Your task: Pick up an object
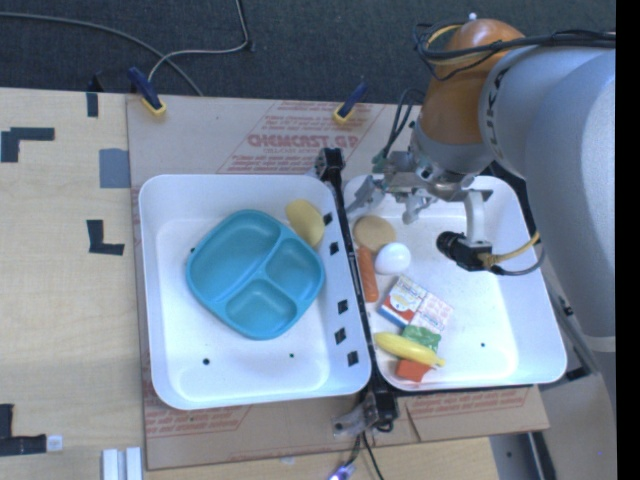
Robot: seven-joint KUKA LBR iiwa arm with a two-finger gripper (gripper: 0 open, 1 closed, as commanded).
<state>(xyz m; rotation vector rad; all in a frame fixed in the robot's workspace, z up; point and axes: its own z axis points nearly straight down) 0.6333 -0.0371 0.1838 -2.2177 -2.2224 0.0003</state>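
Note:
My gripper (388, 200) hangs over the far left corner of the right bin (520, 353), open, with nothing between its fingers. Just below it lie a tan round object (375, 232) and a white ball (392, 258). An orange carrot-like stick (368, 274) lies along the bin's left wall. Nearer the front are a small printed box (416, 308), a yellow banana (405, 346) and a red piece (411, 369). In the left bin (160, 298) sit a blue divided plate (256, 273) and a yellow lemon-like object (306, 222).
The divider between the bins (343, 288) runs close beside the gripper. The grey arm with its orange band (470, 58) covers the right bin's far right side. A black cable end (462, 249) hangs over that bin. Clamps (148, 90) hold the cardboard base.

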